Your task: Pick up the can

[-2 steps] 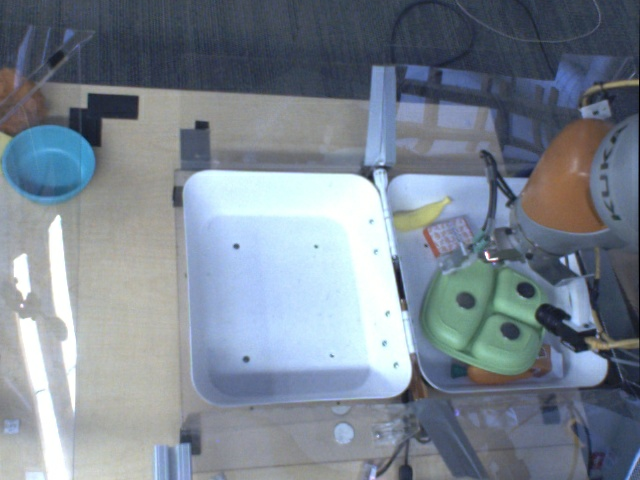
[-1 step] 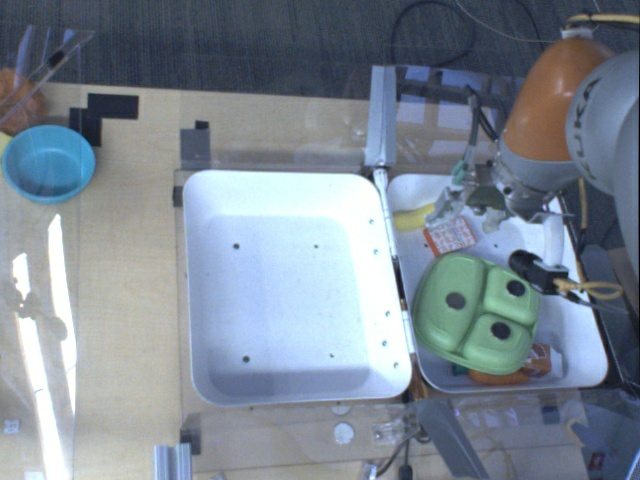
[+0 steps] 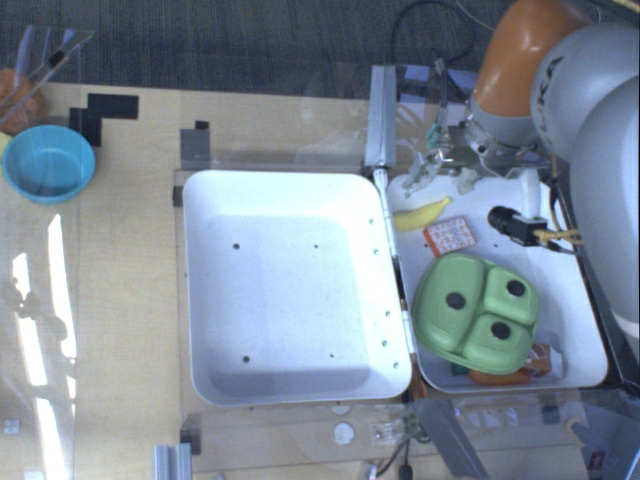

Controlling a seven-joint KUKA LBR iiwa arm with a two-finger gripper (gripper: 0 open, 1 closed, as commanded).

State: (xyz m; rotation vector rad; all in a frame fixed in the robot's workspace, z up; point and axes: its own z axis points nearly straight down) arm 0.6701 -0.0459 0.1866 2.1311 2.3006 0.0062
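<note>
The gripper [image 3: 437, 165] hangs over the right bin's [image 3: 590, 353] far left corner, above the banana [image 3: 421, 213]; its fingers seem parted and hold nothing. I cannot tell where the can lies.

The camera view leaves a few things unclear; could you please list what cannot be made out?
- Can: none identifiable; items under the green tray are mostly covered by it.
- Gripper: finger state too small and cluttered to tell.
- Right bin: right rim covered by the arm.

Grey arm [image 3: 585, 88] reaches in from the right, orange band up top, gripper [image 3: 440, 163] angled down and leftward, hanging low.
</note>
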